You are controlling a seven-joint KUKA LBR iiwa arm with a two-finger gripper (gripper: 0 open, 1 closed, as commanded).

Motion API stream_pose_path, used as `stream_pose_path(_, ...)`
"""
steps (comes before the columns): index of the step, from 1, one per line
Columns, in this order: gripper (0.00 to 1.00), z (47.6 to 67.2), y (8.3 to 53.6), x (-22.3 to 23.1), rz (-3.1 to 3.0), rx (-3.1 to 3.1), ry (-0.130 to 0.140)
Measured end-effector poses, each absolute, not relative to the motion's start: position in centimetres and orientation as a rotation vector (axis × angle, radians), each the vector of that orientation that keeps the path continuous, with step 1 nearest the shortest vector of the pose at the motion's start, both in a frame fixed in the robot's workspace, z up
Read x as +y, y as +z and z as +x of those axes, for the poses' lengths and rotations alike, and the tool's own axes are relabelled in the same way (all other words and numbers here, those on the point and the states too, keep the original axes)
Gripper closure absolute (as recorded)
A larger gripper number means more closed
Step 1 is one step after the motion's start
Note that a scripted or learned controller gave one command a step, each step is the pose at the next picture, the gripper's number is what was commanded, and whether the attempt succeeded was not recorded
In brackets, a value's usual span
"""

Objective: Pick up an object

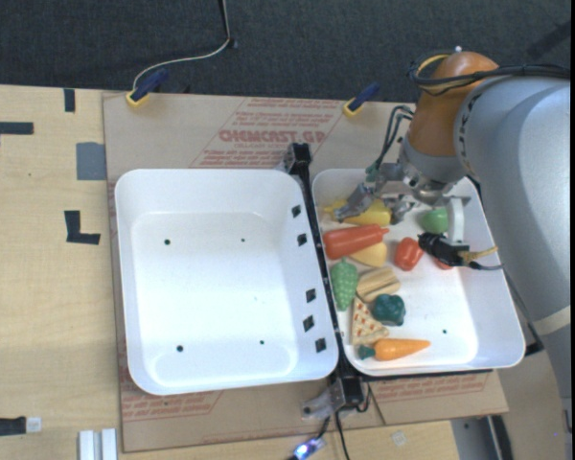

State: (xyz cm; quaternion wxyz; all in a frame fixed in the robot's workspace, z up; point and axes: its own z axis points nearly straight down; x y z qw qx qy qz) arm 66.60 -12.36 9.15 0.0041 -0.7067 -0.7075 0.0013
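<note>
1. Two shallow white bins sit side by side on a tabletop [38, 286] covered with a cardboard sheet. The left bin [211, 276] fills the middle of the frame; the right bin [460, 324] lies at centre right.
2. One grey arm [527, 180] with an orange band [441, 113] enters from the right edge and bends down over the upper part of the right bin.
3. The hand [379, 195] hangs low at the upper left of the right bin. Its dark fingers seem slightly spread, with nothing visibly between them, so it holds no object.
4. Toy foods crowd the right bin's left half. A red pepper [355, 241] lies just below the hand, and a yellow piece [364, 218] sits directly under the fingertips, touching or nearly so.
5. Further down the frame lie a green ridged piece [344, 284], a dark green broccoli [390, 309] and an orange carrot [401, 349].
6. Judged from this, the step is the descent to grasp. The next move calls for closing on the yellow piece or the pepper, then lifting straight up.
</note>
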Motion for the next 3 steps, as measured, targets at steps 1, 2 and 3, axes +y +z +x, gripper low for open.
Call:
stream_pose_path(1, 1.00, 66.1, 10.2, -12.6, -2.207, -2.216, 0.030)
stream_pose_path(2, 1.00, 67.0, 21.7, -2.7, -2.216, -2.232, -0.008)
stream_pose_path(3, 1.00, 65.5, 20.6, -4.7, -2.220, -2.220, 0.005)
